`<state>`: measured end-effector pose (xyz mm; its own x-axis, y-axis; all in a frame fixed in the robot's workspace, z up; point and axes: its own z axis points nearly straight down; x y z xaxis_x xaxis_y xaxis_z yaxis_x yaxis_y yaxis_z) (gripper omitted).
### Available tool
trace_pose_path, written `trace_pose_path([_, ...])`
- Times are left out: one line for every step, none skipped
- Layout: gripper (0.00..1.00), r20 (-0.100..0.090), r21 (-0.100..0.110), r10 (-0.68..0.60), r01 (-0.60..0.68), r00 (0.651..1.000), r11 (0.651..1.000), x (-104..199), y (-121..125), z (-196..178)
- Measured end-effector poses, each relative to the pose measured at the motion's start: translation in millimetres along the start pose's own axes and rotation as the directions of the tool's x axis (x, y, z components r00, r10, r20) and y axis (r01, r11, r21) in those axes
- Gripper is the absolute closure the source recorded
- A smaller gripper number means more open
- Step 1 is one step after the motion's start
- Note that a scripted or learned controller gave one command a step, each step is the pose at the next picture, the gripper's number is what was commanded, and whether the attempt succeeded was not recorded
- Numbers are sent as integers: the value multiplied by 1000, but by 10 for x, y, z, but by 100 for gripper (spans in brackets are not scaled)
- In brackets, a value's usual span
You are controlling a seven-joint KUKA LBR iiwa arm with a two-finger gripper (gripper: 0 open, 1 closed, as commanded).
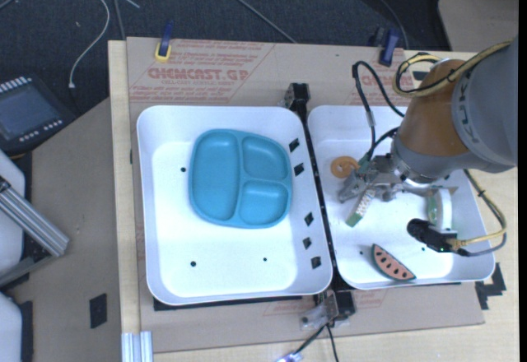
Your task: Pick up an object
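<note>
Rounded grey robot arm casing (492, 109) with a broad orange band (428, 126) above the wrist; yellow and black cables (416, 71) loop alongside; metallic two-finger gripper (362, 185).

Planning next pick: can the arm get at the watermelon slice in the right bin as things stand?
Probably yes. The watermelon slice lies flat and alone near the front rim of the right bin, nothing on it. The tool sits just behind it, over the same bin.
</note>
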<state>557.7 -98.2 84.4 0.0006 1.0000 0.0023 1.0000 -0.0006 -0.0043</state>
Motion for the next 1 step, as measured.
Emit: trace_pose_path([100, -1, -3, -1, 1, 1000, 1000, 3, 8, -114])
